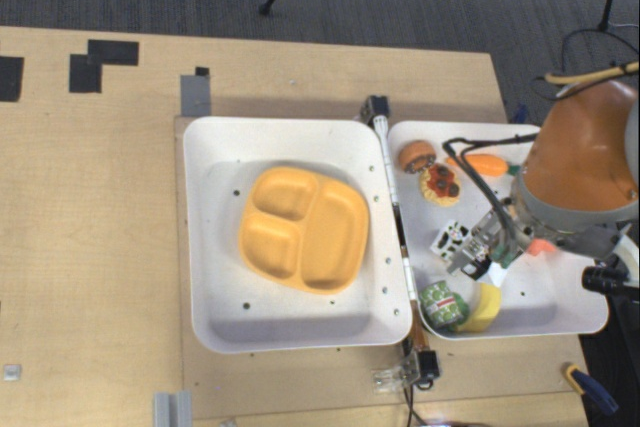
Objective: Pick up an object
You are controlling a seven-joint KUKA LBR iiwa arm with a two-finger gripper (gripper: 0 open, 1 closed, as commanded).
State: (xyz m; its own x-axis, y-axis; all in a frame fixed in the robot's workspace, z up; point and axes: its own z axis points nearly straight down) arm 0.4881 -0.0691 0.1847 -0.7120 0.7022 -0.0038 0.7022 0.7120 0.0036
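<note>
My gripper (462, 250) hangs low over the middle of the right bin (570, 315), reaching in from the right under the orange wrist band (585, 145). Just below it lie a green round toy (441, 305) and a yellow banana (487, 308) at the bin's front edge. A pizza slice (441, 183), a small burger (417, 155) and an orange carrot (487, 165) lie toward the back of that bin. Nothing shows held at the gripper's tip. A small pink piece (541, 248) peeks out beside the arm.
The left bin (210, 215) holds a yellow divided plate (303, 227). A metal divider rail (392, 205) runs between the two bins. Black cables loop over the back of the right bin. The wooden bench (90, 245) stretches to the left.
</note>
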